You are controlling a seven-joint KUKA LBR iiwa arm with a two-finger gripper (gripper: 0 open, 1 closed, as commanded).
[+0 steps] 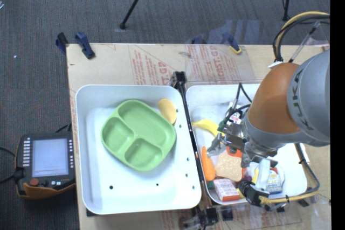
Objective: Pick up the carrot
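Just left of the jaws (233,144), low in right bin (215,95): carrot (207,165), lying against bin wall, beside toast slice (228,167) and below banana (206,126). Jaws' state: cannot tell, hidden under wrist. Carrot not lifted. Judged early: descent, closing and lift all left to do.

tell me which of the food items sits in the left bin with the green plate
The pale yellow lemon-like piece, resting against the green divided plate's upper right edge. The banana, carrot and toast slice all lie in the right bin.
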